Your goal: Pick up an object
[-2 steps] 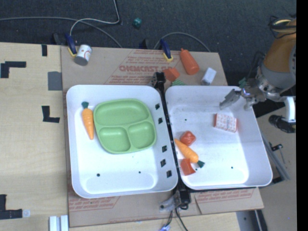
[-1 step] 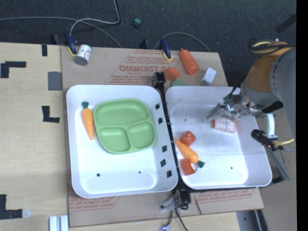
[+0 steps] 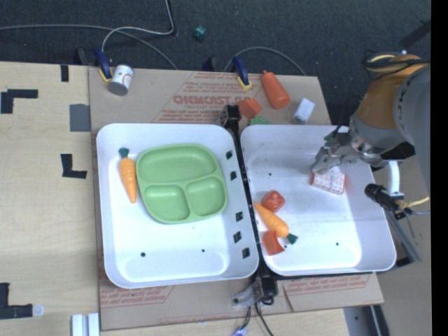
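At the near edge of the right bin point(image 3: 364, 257), one red block point(image 3: 272, 242) is lying against the toy carrot point(image 3: 273, 222), and a red tomato-like piece point(image 3: 273, 201) is sitting just beyond them; nothing is standing between this cluster and the gripper. Farther in, the gripper point(image 3: 329, 158) is hovering over the bin's far right part, directly above a small red-and-white patterned packet point(image 3: 329, 181) that is lying flat on the bin floor, its near corner peeking out below the claw. Whether the claw is spread or closed cannot be told from this slant. Over in the left bin point(image 3: 112, 257), one green divided plate point(image 3: 182, 182) is resting beside a second toy carrot point(image 3: 128, 176). Beyond the bins, on the cardboard sheet point(image 3: 182, 96), an orange bottle-shaped toy point(image 3: 275, 89), a grey cube point(image 3: 304, 109), a small orange piece point(image 3: 250, 108) and a little white can point(image 3: 121, 78) are lying scattered.
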